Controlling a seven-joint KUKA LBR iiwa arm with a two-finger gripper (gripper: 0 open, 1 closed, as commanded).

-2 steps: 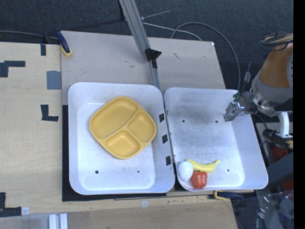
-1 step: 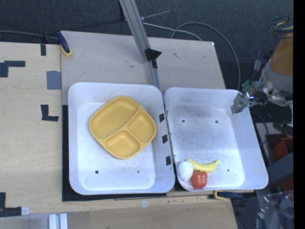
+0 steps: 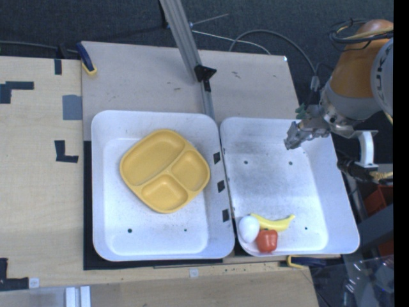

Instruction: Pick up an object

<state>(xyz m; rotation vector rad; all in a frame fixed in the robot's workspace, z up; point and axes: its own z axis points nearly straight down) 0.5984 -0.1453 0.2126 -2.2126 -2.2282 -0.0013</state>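
A pale tabletop (image 3: pixel 147 75) is seen from above, and two shallow white bins are set side by side on it. The left bin (image 3: pixel 108 235) is taken up mostly by a yellow tray (image 3: pixel 165 170) with three compartments, which is laid at a slant near the bin's middle. The right bin (image 3: pixel 281 178) is speckled with dark marks across its floor, and three small things are gathered at its near left corner: a yellow banana (image 3: pixel 276 222), a white egg (image 3: pixel 248 229) just left of it, and a red pepper (image 3: pixel 268 240) below the banana, all touching or nearly touching one another. The arm (image 3: pixel 361 69), grey with an orange band, is reached in from the right, and the end effector (image 3: pixel 295 139) is held over the far right part of the right bin, well apart from the three small things. Nothing is seen between its fingers; whether they are released or clenched cannot be told.
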